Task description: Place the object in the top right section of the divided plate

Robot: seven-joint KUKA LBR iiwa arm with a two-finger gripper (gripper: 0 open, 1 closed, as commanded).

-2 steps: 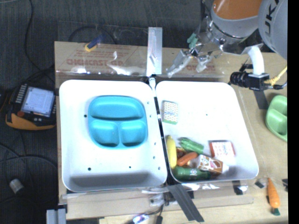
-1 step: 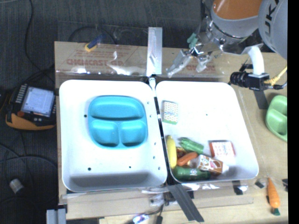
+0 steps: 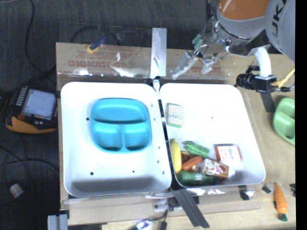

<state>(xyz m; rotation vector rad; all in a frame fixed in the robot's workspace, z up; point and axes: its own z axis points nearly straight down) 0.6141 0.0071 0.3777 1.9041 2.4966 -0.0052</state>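
Observation:
The blue divided plate (image 3: pixel 120 123) lies in the left bin (image 3: pixel 76 176), with one wide section at the back and two smaller ones at the front. My gripper (image 3: pixel 194 67) hangs over the back rim of the right bin (image 3: pixel 240 109), open, with nothing between its fingers. In the front of that bin lie a yellow banana (image 3: pixel 176 155), a green pepper (image 3: pixel 196 149), a carrot (image 3: pixel 192 163), a cucumber (image 3: pixel 196 178), a red box (image 3: pixel 227 153) and a brown carton (image 3: pixel 216 169). A small white and green packet (image 3: pixel 174 114) rests alone near the bin's left wall.
A metal divider (image 3: pixel 159 51) stands upright behind the seam between the bins. On the bench at the right are a green object (image 3: pixel 285 119) and a loose carrot (image 3: pixel 280 202). A black fitting (image 3: pixel 254 80) juts out beside the arm. A handheld device (image 3: pixel 33 107) lies left of the bench.

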